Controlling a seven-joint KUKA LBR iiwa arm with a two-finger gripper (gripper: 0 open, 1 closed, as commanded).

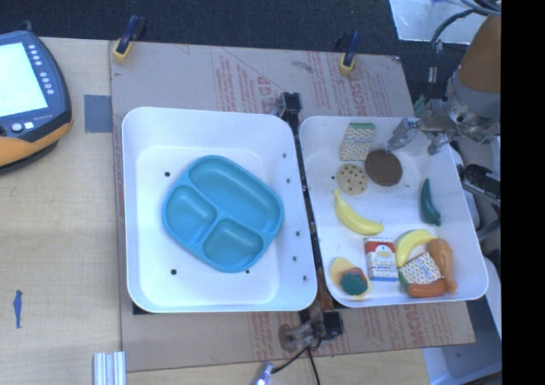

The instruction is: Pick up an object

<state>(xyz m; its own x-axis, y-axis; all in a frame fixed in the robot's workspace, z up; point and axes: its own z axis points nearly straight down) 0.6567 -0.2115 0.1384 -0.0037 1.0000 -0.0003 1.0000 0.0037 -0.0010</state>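
Wooden surface (68, 230) carries two bins. Gripper (417, 129) over right bin (473, 230), jaws spread, beside brown patty (383, 168). Risk: crowded toys, fingers clip cookie (350, 178).

The 2 bins (136, 204) look like smooth white plastic, the blue tray (223, 214) glossy plastic. Brown cardboard (238, 77) lies matt over a pale wood bench (51, 247).
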